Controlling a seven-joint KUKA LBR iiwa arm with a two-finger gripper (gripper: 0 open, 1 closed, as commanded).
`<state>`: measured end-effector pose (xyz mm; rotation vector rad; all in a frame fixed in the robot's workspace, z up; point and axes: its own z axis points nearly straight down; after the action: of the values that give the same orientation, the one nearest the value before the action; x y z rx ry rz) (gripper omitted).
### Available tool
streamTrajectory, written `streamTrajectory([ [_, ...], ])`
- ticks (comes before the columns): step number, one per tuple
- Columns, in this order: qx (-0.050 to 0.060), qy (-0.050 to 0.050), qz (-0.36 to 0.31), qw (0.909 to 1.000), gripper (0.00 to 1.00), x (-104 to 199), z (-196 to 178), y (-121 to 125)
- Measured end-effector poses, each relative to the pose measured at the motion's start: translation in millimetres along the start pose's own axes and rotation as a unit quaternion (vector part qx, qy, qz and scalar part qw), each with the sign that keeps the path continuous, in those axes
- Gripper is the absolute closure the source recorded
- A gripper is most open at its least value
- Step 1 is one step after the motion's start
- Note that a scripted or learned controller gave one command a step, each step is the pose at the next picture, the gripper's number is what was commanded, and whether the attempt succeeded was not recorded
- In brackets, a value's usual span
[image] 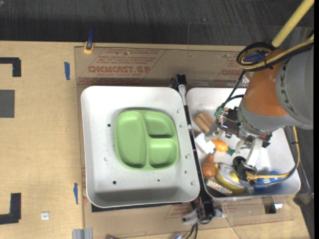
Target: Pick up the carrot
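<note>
Camera view: arm (281, 91) reaches in from right, wrist bent down over right bin (294, 180). Gripper (230, 146) low among clutter; finger state unclear, cannot tell. Carrot (209, 167) near-left of gripper, beside banana (230, 179). Green plate (147, 138) in left bin (94, 133).

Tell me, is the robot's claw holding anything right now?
It cannot be told. The gripper sits low in the right bin, right beside an orange piece that may be the carrot, but no grip on it is visible.

I see the gripper (225, 144) low in the right bin (294, 180) — an orange piece (220, 145) at its tip; the green tray (146, 138) sits at nine o'clock.
</note>
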<state>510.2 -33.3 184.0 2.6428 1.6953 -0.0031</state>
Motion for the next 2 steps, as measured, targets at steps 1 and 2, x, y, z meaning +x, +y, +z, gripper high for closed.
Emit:
streamTrajectory([
  [1,0.0,0.001,-0.001,1.0,0.0,1.1,0.0,-0.5],
  [2,0.0,0.001,-0.001,1.0,0.0,1.2,0.0,-0.5],
])
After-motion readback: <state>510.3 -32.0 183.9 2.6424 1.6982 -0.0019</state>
